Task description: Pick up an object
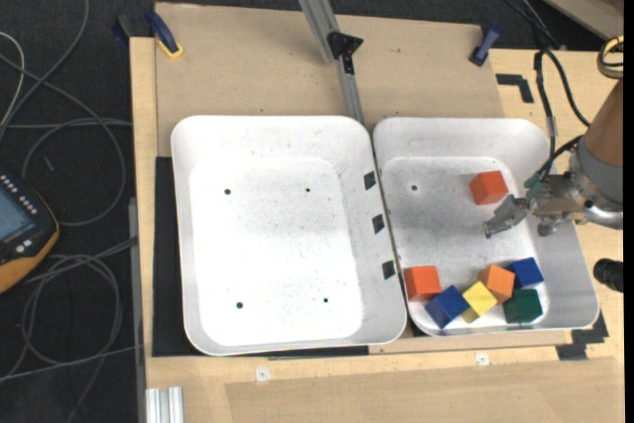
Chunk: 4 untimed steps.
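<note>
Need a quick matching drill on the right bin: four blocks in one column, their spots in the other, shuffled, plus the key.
Things:
1. lone orange block
2. green block
3. yellow block
4. orange block by the divider

Places:
A. front right corner of the right bin
B. front left of the bin, just left of the blue block
C. mid-bin, apart from the cluster, near the hand
D. front row, between a blue block and an orange one

Pairs: 1-C, 2-A, 3-D, 4-B
</note>
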Available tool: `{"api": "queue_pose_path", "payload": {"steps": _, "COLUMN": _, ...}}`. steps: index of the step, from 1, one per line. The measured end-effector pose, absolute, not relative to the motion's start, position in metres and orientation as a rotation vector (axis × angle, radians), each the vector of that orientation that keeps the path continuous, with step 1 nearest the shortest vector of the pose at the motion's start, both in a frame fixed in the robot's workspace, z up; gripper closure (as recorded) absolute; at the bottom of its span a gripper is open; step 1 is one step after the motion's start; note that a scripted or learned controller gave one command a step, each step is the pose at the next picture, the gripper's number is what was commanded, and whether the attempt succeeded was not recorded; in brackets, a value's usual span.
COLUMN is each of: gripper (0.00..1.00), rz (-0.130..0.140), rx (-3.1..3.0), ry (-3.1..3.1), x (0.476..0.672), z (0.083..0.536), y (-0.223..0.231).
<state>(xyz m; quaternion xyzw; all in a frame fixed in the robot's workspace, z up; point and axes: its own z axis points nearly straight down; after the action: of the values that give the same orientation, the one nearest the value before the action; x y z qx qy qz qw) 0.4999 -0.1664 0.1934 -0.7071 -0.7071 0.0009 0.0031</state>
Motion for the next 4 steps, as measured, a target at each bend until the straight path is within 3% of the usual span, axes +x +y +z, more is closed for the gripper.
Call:
{"api": "queue_pose_path", "payload": {"steps": 2, "gripper": 0.00, "rz": 0.003, "rx": -2.217, "ry": -2.217, "x": 0.505, "z": 0.097, "y": -0.157}}
{"api": "queue_pose_path", "payload": {"steps": 3, "gripper": 1.00, "rz": -0.003, "rx": -2.222, "ry": -2.221, "x": 0.507, "z": 0.110, "y": -0.157}}
{"api": "queue_pose_path", "payload": {"steps": 4, "gripper": 1.00, "rz": -0.006, "rx": -2.224, "ry": -2.228, "x": 0.519, "z": 0.168, "y": -0.157}}
